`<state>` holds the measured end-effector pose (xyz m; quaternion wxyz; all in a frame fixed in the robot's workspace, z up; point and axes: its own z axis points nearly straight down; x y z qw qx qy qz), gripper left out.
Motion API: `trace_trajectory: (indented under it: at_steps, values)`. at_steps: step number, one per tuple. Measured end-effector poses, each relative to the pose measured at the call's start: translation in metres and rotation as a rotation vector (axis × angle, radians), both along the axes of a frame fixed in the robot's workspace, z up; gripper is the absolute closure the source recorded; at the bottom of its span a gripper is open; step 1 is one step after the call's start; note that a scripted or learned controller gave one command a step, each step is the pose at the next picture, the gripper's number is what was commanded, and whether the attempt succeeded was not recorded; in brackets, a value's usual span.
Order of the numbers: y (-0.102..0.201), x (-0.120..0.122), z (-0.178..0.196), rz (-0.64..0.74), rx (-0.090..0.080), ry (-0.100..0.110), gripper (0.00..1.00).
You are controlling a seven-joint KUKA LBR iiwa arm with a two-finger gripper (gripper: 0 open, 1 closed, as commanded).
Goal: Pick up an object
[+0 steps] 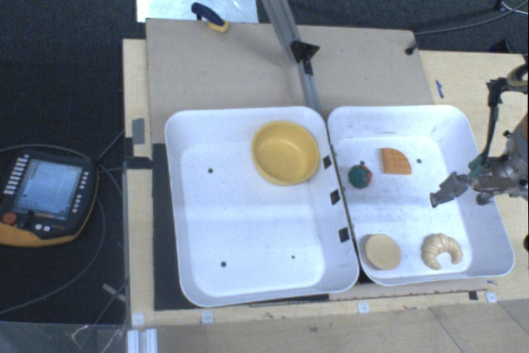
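2 white bins: left bin [198, 260] carries only a yellow bowl [285, 153], right bin [463, 128] carries 4 small items. Gripper [442, 193] sits over the right bin's right side, holding nothing; can't tell if the claw is spread or pressed together. Nearest candidate is the croissant [440, 250], just below it. Risks, my read: curved croissant slips out; flat waffle piece [395, 161] and round cracker [382, 251] too low to pinch; green ball [359, 175] rolls away.
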<state>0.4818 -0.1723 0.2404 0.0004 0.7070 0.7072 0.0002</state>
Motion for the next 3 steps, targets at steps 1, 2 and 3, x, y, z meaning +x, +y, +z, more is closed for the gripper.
trace_trajectory:
  at_steps: [1,2,3]
  values:
    - [0.006,0.006,-0.047,0.0,0.001,0.004,0.0]
    - [0.004,0.003,-0.109,-0.001,0.002,0.005,0.0]
    - [0.005,0.002,-0.152,0.0,0.001,0.004,0.0]
